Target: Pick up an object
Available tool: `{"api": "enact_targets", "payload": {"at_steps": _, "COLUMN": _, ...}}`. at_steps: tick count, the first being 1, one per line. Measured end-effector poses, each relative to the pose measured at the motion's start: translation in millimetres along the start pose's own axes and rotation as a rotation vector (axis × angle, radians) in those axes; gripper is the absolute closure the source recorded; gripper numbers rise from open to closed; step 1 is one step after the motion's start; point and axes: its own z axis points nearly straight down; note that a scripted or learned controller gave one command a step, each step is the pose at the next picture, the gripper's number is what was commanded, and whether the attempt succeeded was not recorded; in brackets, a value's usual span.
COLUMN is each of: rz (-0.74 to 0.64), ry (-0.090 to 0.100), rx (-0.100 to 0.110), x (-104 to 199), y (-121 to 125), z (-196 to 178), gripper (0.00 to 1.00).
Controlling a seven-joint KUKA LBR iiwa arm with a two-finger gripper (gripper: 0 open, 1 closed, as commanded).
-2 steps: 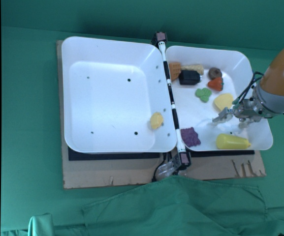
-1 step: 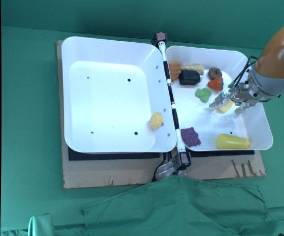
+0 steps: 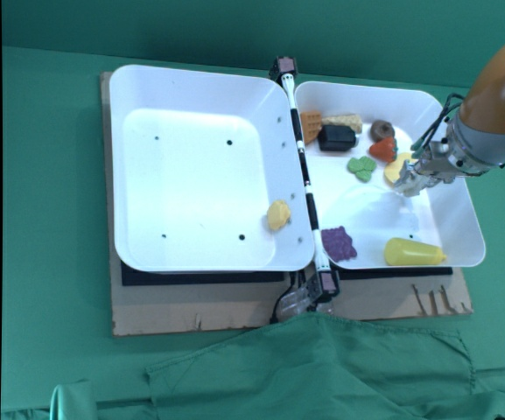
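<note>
Gripper (image 3: pixel 407 187) — grip state I cannot tell — hovers touching a pale yellow toy (image 3: pixel 396 170), likely light and stiff; pinch its narrow sides.

Bright, even overhead light. White bins (image 3: pixel 204 169) near overexposed, floors washed out, mild glare. Soft short shadows beneath bin rims at bench (image 3: pixel 59 191) near edge. Slight overall softness; small objects lack detail. No clear edge distortion.

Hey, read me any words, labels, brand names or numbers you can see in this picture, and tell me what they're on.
None can be read.
The black block in the right bin shows no legible marking at this size.
The black-and-white strip between the bins bears plain bands, no characters.
</note>
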Motion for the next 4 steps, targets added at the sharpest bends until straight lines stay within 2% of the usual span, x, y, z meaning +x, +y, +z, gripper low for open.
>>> {"api": "enact_targets", "payload": {"at_steps": 1, "rz": -0.005, "ry": 0.007, "rx": 0.014, "x": 3.6, "y": 42.6, "z": -33.3, "gripper": 1.0}}
{"api": "enact_targets", "payload": {"at_steps": 2, "rz": -0.003, "ry": 0.007, "rx": 0.02, "x": 2.7, "y": 40.2, "z": -31.4, "gripper": 0.0}}
{"api": "enact_targets", "payload": {"at_steps": 3, "rz": -0.002, "ry": 0.004, "rx": 0.01, "x": 2.3, "y": 69.7, "z": 5.9, "gripper": 0.0}}
{"api": "enact_targets", "payload": {"at_steps": 4, "rz": -0.003, "ry": 0.001, "rx": 0.004, "x": 20.5, "y": 88.2, "z": 12.4, "gripper": 0.0}}
